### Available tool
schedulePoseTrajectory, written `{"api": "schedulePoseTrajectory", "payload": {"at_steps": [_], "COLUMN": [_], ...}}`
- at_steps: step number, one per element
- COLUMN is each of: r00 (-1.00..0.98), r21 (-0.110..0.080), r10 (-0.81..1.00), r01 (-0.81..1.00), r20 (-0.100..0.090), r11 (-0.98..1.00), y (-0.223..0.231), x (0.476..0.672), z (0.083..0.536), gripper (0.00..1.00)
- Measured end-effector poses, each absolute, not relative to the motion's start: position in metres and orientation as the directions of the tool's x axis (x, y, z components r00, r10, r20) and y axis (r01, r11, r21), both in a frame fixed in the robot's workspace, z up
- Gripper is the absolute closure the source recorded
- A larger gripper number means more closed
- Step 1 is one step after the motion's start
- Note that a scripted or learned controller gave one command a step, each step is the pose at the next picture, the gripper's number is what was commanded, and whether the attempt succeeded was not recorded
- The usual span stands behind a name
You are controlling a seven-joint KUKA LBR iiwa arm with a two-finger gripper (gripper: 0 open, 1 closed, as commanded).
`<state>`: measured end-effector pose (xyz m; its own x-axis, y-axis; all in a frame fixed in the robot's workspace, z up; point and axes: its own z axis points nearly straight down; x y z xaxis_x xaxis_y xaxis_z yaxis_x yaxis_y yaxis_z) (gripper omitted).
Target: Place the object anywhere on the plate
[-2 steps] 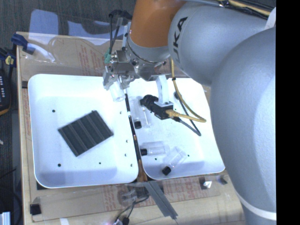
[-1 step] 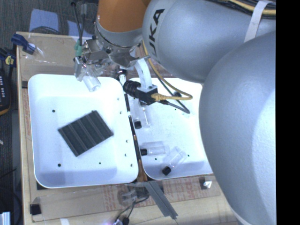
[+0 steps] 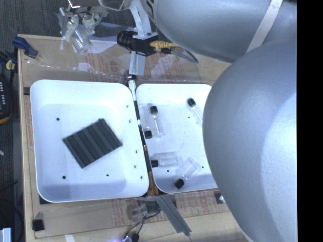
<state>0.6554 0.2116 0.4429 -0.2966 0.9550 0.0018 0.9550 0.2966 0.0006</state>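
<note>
A dark grey ribbed plate [image 3: 92, 142] lies flat in the middle of the left bin [image 3: 45, 92]. Several clear vials with black caps lie in the right bin [image 3: 171, 92]: one [image 3: 154, 116] near its left wall, one [image 3: 194, 108] further back, one [image 3: 164, 161] lower down, and one [image 3: 183, 174] near the front. My gripper [image 3: 75, 32] hangs high beyond the far edge of the left bin, well away from plate and vials. Something clear and glassy shows at its tip, but it blurs into the gripper's pale parts.
The big grey arm covers the right side of the view and hides part of the right bin. The two bins meet at a ridge [image 3: 139, 130]. Blue clamps [image 3: 22, 45] sit at the bench's far left corner. A metal bracket [image 3: 171, 215] lies in front of the bins.
</note>
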Motion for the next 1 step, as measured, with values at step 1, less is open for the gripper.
{"api": "schedulePoseTrajectory", "payload": {"at_steps": [1], "r00": [-0.515], "r21": [-0.005], "r10": [0.857], "r01": [0.857], "r20": [0.002], "r11": [0.515], "y": [0.1607], "x": [0.5936], "z": [0.3337], "gripper": [1.00]}}
